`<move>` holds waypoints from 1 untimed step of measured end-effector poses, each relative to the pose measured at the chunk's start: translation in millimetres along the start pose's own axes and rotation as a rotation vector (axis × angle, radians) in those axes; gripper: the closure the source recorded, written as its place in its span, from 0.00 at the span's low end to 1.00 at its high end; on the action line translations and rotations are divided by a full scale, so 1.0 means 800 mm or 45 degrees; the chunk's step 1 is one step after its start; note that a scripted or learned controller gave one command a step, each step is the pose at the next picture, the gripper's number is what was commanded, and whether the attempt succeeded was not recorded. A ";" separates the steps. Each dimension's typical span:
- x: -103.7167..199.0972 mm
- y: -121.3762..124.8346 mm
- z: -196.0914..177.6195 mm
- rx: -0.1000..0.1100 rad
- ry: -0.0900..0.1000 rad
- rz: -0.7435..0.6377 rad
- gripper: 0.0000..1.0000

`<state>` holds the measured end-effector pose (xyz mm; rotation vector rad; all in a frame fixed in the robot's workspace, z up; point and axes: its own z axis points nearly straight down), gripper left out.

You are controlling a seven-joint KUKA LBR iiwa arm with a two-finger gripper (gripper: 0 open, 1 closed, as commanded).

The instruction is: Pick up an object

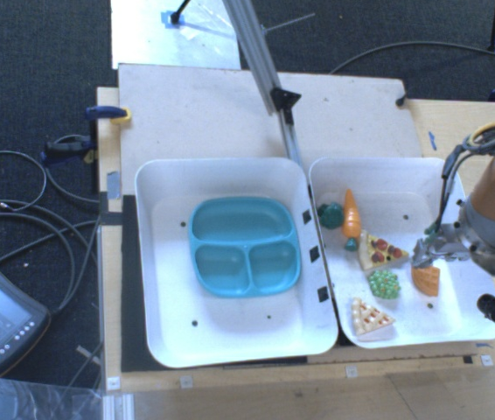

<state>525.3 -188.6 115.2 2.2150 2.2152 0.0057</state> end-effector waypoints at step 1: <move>0.000 -0.010 -0.069 0.003 0.002 -0.003 1.00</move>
